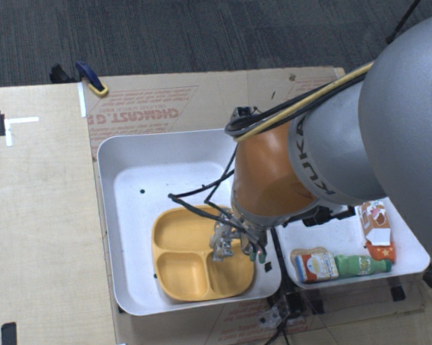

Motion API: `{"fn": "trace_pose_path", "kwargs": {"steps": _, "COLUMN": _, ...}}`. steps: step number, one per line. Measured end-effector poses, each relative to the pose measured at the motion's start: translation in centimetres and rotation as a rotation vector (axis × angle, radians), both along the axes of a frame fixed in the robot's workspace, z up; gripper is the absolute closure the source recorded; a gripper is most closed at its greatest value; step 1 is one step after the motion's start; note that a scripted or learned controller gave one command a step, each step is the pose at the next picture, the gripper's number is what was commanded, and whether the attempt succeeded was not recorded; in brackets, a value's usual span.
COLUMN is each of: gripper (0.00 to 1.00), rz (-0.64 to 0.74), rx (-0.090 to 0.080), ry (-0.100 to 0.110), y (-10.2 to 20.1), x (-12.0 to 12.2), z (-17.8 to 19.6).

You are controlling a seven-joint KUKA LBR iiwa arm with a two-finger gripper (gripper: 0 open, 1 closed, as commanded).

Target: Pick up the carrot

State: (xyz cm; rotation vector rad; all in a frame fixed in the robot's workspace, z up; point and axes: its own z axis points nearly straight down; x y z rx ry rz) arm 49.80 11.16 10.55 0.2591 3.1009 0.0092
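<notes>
Readable marks: one brand name, one upside-down print.

The arm (393, 137), just above and to the right of the gripper (233, 243), bears the letters "KUKA" in dark type running down its grey shell beside the orange band. Well above the gripper and a little to its left, the cardboard sheet (195, 102) carries red printed lettering that sits upside down in the view, too unclear to spell out. To the right of the gripper, the packets (344, 263) in the right bin have coloured labels whose print is too small to read.
</notes>
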Motion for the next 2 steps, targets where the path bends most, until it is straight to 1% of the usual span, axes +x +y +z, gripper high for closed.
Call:
{"fn": "trace_pose_path", "kwargs": {"steps": 1, "gripper": 1.0, "rz": -0.543, "rx": 0.002, "ry": 0.032, "y": 5.8, "x": -2.0, "z": 4.4}}
{"fn": "trace_pose_path", "kwargs": {"steps": 2, "gripper": 1.0, "rz": -0.417, "rx": 0.009, "ry": 0.01, "y": 5.6, "x": -1.3, "z": -0.7}}
